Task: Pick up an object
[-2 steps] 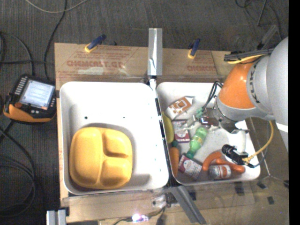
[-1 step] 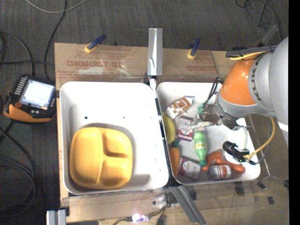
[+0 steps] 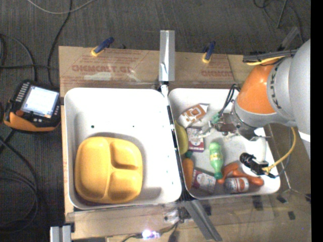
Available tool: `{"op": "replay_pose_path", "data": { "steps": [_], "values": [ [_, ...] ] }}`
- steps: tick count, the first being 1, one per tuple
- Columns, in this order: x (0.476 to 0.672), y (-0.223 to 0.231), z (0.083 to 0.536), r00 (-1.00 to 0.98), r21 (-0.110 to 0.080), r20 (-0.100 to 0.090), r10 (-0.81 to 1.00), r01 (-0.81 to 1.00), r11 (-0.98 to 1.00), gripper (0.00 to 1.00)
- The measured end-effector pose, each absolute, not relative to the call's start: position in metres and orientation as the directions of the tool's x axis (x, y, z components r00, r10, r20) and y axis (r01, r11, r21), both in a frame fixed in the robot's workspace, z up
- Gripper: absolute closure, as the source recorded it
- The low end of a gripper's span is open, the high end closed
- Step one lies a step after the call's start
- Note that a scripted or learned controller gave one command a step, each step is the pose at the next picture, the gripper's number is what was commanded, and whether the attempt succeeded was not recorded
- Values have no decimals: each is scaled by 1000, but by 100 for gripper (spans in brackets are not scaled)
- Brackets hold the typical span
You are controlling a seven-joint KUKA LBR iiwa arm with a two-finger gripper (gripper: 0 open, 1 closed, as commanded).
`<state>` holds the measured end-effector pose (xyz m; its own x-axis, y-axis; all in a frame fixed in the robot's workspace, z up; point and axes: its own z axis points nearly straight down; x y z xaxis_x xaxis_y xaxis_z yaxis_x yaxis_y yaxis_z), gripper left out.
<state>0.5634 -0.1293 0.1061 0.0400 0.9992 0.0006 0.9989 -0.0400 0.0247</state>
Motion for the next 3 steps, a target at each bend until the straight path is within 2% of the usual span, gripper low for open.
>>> {"op": "replay_pose_path", "data": {
  "steps": [1, 2, 3],
  "values": [
    [608, -127, 111, 230, -3, -3, 973, 973, -230, 0],
    [577, -158, 90, 208, 9, -1, 978, 978, -208, 0],
    [531, -159, 90, 194, 14, -3, 981, 981, -194, 0]
  ]
}}
